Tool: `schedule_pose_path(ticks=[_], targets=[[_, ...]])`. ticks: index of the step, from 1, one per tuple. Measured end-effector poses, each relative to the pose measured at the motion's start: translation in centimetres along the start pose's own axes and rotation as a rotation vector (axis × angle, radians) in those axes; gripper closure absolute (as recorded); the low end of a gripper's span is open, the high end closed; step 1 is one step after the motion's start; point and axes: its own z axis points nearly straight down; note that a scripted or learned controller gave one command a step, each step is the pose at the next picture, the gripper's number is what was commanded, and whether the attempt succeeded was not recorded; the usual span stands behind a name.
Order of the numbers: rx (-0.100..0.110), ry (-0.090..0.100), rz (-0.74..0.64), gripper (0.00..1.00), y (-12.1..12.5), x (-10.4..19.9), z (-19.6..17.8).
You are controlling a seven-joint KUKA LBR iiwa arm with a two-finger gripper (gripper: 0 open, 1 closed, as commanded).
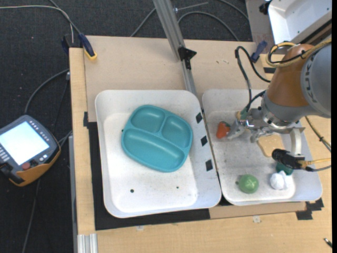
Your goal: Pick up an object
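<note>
Two bins [113, 204], one teal plate [157, 137]

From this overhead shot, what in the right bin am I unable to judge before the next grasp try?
- Gripper: the wrist covers the fingers in the camera view, so their state is unclear.
- Orange-red object: touching the gripper or just beside it, too small to tell.
- Tan object: partly under the arm, outline cut off.
- White object: a dark-green part overlaps it; shape unclear.
- Green object: fully visible, but identity is uncertain.
</note>
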Motion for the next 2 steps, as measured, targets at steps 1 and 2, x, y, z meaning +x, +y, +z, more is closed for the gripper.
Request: schedule_pose_path(ticks=[1, 2], targets=[[-0.007, -0.001, 0.000, 1.00, 0.2, 0.0, -1.4], [-0.013, -0.004, -0.001, 1.00, -0.6, -0.1, -7.3]])
